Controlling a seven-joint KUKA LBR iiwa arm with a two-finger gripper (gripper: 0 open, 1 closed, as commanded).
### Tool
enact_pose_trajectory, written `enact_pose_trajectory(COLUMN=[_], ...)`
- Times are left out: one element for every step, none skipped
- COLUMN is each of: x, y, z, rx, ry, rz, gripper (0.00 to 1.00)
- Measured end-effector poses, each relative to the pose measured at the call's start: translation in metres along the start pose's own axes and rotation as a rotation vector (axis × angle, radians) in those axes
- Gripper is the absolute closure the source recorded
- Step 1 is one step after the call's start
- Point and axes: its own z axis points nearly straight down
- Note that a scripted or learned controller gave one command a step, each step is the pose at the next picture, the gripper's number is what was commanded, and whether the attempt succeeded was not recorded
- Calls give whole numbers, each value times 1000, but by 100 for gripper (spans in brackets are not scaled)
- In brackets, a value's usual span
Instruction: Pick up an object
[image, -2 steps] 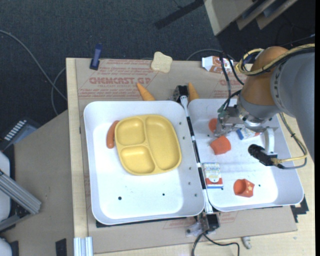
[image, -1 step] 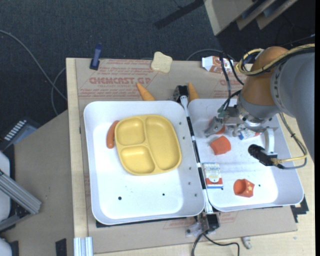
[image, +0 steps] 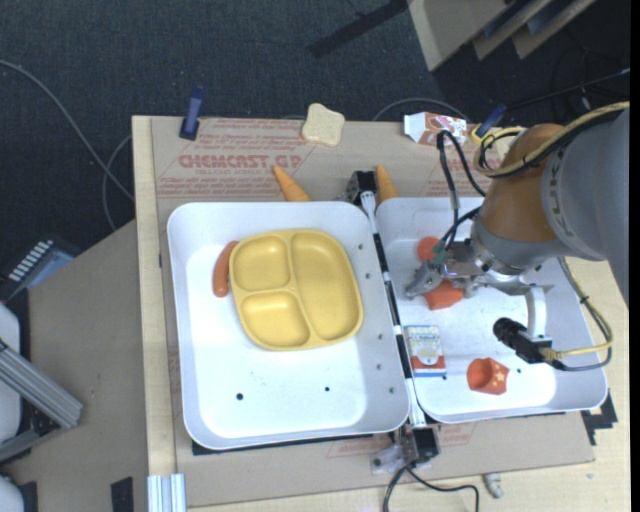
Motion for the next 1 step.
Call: enact_pose_trajectory(x=[0], y=[1], z=[-11], rx=[-3], ry=[0], rz=[0], gripper=[100])
